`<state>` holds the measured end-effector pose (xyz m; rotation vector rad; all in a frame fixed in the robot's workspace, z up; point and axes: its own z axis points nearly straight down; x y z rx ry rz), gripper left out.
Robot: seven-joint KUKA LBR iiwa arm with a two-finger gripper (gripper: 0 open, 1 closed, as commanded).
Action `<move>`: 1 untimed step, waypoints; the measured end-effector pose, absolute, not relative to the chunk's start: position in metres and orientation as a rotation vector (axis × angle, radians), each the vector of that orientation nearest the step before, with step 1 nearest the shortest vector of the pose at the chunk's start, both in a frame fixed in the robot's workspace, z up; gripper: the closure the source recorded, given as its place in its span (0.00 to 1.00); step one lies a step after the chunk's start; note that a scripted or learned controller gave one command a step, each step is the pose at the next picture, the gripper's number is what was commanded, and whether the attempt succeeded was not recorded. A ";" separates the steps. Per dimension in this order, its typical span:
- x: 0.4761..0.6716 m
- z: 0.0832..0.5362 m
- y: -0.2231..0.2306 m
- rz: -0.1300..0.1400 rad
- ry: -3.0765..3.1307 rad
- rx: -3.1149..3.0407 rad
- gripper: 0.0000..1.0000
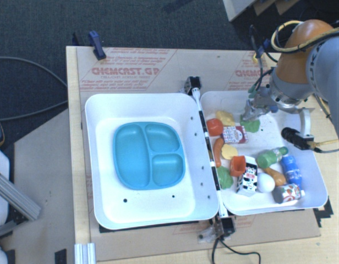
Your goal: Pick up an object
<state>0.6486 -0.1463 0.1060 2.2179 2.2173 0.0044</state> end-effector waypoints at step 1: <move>0.649 0.106 -0.146 0.004 2.217 2.218 0.00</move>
